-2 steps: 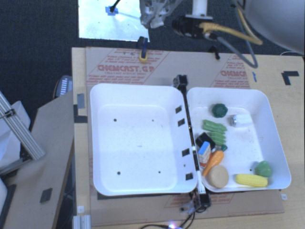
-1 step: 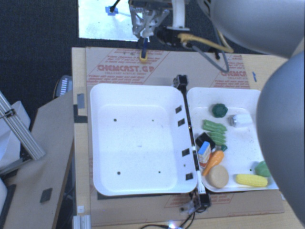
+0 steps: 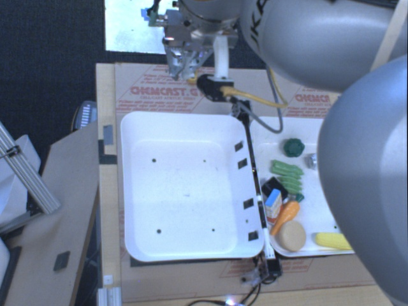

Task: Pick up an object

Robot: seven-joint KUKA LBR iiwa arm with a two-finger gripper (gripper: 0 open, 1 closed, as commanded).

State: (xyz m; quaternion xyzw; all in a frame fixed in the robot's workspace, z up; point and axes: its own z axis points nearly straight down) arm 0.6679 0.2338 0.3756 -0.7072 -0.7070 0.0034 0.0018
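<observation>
From where I'm sitting the gripper is parked up near the top of the frame, above the far edge of the tabletop and beyond the back rim of the left bin. I can't tell how it's set, the whole end of the arm is a blurry metallic cluster from this angle, and I don't see anything in it. A yellow cable runs off a black fitting just right of it.

All the stuff to grab is over in the right bin, partly covered by the big grey arm: a dark green round thing toward the back, a bunch of light green bean pods in front of that, a small carton with a blue and white top, an orange carrot leaning next to it, a tan round piece touching the carrot's end, and a yellow piece near the front rim, well apart from the gripper
</observation>
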